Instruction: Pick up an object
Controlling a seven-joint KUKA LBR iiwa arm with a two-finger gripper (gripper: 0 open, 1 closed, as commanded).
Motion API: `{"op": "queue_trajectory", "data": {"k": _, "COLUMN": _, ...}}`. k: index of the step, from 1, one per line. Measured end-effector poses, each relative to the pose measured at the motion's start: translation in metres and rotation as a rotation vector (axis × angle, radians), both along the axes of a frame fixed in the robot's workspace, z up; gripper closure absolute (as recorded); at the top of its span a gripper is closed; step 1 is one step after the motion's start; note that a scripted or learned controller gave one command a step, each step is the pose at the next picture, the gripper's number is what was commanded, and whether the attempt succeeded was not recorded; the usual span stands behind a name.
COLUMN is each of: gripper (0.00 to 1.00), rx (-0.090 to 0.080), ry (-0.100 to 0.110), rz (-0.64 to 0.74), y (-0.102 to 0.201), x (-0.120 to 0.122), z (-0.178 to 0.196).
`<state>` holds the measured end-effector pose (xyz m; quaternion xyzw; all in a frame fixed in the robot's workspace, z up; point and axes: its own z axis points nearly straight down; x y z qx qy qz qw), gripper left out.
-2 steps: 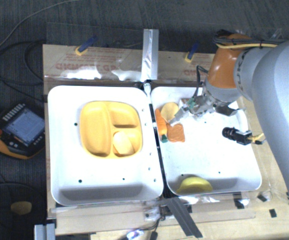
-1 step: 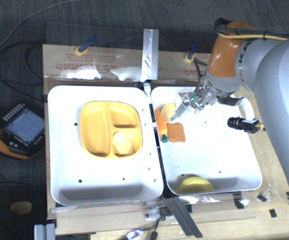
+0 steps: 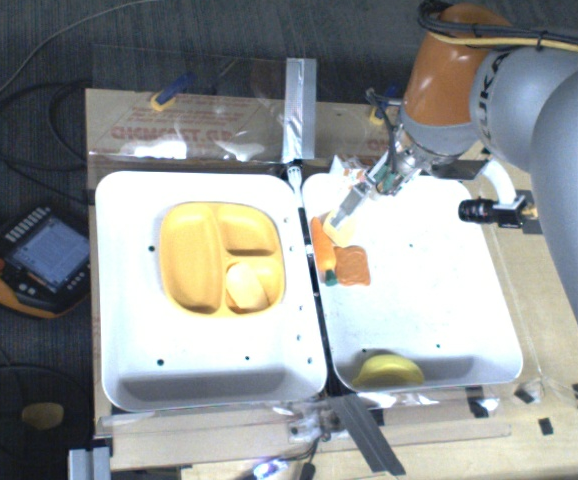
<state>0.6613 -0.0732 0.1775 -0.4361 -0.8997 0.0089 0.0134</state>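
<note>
In the right bin [image 3: 449,298], an orange carrot-shaped piece [image 3: 320,246] lies along the left wall. An orange-brown lump [image 3: 353,266] sits beside it, with a small green bit [image 3: 330,279] at its lower left. A yellow rounded object [image 3: 389,370] rests against the bin's front wall. My gripper [image 3: 341,214] reaches down at a slant from the right. Its tip is just above the carrot piece's upper end, near a pale yellowish bit [image 3: 333,231]. I see nothing clearly held.
The left bin [image 3: 129,348] holds a yellow divided tray [image 3: 219,258]. A metal strip [image 3: 300,93] and clear plastic sheeting [image 3: 199,128] lie behind the bins. A handheld pendant [image 3: 31,258] rests off the bench at left. The arm's orange band [image 3: 447,68] hangs over the right bin's far edge.
</note>
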Motion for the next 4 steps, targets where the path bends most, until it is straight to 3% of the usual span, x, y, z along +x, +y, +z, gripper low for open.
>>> {"op": "queue_trajectory", "data": {"k": 1, "gripper": 0.0, "rx": -0.002, "ry": -0.036, "rz": 0.012, "y": -0.035, "x": -0.033, "z": -0.083}}
{"op": "queue_trajectory", "data": {"k": 2, "gripper": 1.0, "rx": 0.004, "ry": -0.037, "rz": 0.012, "y": -0.031, "x": -0.031, "z": -0.072}}
{"op": "queue_trajectory", "data": {"k": 3, "gripper": 0.0, "rx": 0.003, "ry": -0.037, "rz": 0.012, "y": -0.032, "x": -0.032, "z": -0.072}}
{"op": "queue_trajectory", "data": {"k": 4, "gripper": 0.0, "rx": 0.003, "ry": -0.044, "rz": 0.044, "y": -0.045, "x": -0.069, "z": -0.088}}
